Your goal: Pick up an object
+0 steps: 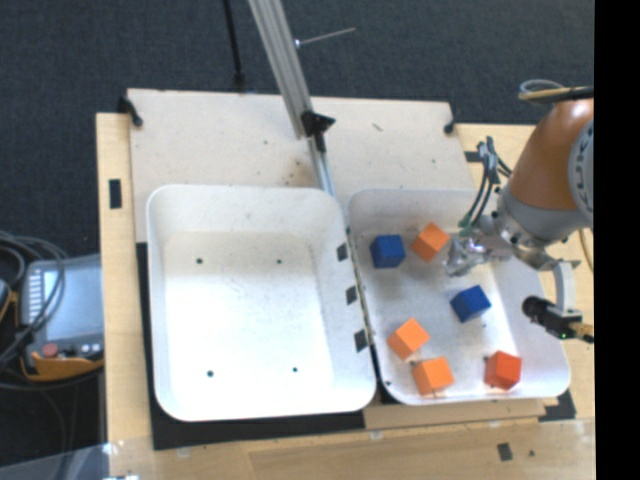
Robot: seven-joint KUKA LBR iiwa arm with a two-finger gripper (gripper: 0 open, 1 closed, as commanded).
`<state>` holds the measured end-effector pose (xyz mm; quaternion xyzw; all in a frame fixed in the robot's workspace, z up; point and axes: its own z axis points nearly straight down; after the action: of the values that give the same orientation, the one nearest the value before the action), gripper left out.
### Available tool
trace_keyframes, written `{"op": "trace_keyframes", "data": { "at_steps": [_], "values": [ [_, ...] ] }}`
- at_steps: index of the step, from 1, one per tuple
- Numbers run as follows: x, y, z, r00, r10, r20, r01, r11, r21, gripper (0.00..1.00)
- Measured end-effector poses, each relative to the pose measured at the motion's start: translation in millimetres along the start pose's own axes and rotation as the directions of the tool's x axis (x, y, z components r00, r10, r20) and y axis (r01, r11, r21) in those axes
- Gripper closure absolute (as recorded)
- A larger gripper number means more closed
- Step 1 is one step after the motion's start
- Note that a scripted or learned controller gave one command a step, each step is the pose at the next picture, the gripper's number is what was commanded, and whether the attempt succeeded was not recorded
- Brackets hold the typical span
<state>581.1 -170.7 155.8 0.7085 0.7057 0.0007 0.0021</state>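
Note:
The right bin (535, 383) holds several small blocks. Two are blue: one (388, 250) near the bin's left wall and one (470, 303) in the middle. Orange blocks lie at the back (431, 241), at the centre left (408, 337) and at the front (433, 375). A red-orange block (503, 370) rests at the front right. My gripper (461, 259) hangs low in the bin, just right of the back orange block and above the middle blue block. I see no block between its fingers.
The left bin (160, 298) stands beside the right one. A slanted aluminium post (285, 63) rises from the bench behind the bins. The arm's grey and orange wrist (550, 173) covers the right bin's back right corner.

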Motion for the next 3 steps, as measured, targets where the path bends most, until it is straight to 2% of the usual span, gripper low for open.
{"op": "trace_keyframes", "data": {
  "at_steps": [1,2,3],
  "values": [
    [-4.3,8.3,-62.4,1.0,-0.007,0.0,0.007,1.0,-0.004,1.0],
    [-5.4,9.2,-79.4,1.0,-0.009,-0.001,0.009,1.0,0.0,1.0],
    [50.5,9.4,-75.5,1.0,-0.01,-0.002,0.01,1.0,0.003,1.0]
  ]
}}
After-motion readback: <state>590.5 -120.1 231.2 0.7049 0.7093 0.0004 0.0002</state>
